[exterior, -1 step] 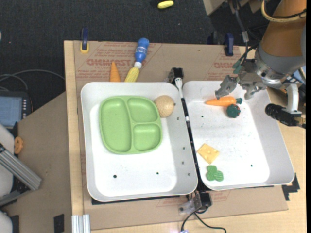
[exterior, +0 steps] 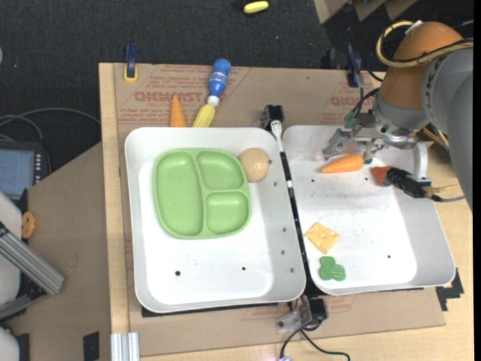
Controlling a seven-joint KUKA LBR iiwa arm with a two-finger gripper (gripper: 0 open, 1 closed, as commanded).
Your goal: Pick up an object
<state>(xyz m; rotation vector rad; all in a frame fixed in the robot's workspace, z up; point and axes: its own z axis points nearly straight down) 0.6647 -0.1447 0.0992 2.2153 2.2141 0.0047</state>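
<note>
a blue-capped bottle [exterior: 216,81] lies on the brown board [exterior: 113,201] behind the bins, an orange cone [exterior: 176,113] and a yellow piece [exterior: 204,115] near it. a small yellow object [exterior: 255,7] rests on the dark floor. blue clamp [exterior: 131,60] at the board's far left corner.

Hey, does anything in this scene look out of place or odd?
Yes. An orange carrot-like piece and a blue-capped yellow item lie on the cardboard behind the left bin, outside both bins. A small yellow object sits on the dark floor beyond the bench. Nothing looks spilled or broken.
</note>
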